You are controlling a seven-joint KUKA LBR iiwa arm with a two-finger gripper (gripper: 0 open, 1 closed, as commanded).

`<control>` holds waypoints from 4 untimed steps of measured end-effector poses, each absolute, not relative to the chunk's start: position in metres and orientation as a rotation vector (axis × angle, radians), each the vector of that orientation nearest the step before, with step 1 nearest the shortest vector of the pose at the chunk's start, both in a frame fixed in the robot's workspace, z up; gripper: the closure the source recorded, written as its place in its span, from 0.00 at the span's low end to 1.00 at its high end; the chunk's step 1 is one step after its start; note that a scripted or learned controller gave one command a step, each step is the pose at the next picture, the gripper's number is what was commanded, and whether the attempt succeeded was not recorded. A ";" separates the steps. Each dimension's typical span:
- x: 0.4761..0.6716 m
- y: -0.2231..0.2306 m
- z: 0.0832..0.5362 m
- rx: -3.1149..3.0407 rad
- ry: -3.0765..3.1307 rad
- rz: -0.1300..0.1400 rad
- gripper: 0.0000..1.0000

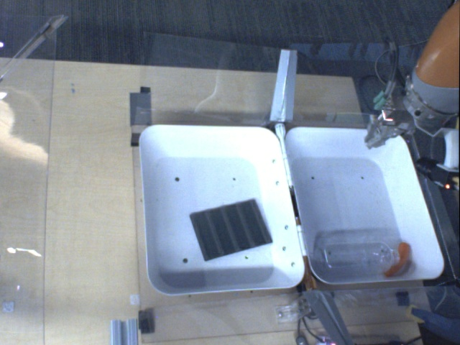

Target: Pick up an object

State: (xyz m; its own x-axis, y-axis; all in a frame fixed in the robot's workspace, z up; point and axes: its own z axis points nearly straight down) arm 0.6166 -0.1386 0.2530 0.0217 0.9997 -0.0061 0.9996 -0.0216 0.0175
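Tabletop (72, 214): pale wood-grain surface, and you look down on it at a slant. A clear sheet covers its left part, with bright glare patches at the left edge. Beyond the far edge you see dark blue-grey carpeted floor (180, 6).

Left bin (154, 192): shallow, white, rounded corners, small dark holes in the floor. It holds one item: a dark grey ribbed rectangular pad (231, 228), lying flat, turned slightly askew, in the near half of the bin, clear of all walls.

Right bin (424, 214): same type, set just beside the left one, rims nearly touching. In its near part lies a clear plastic bottle (356, 254) on its side, cap end toward your right. An orange curved object (399, 261), too small to name, lies touching or just beside the bottle's right end, in the near right corner.

Metal post (284, 85): grey bar rising from the seam between the two bins at their far edge. Small black brackets (141, 106) sit at the left bin's far-left and near-left corners.

Arm (438, 56): orange band and grey wrist enter at your upper right. The gripper (379, 134) hangs over the far right corner of the right bin, well apart from the bottle. You cannot tell how far its fingers are parted; nothing can be seen between them.

Cables and dark hardware (431, 171) run along the right bin's right side.
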 end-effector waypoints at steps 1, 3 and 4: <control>0.635 -0.096 0.173 2.259 2.180 0.003 1.00; 0.562 -0.154 0.229 2.468 1.937 0.006 0.00; 0.529 -0.126 0.095 2.417 2.001 0.006 0.00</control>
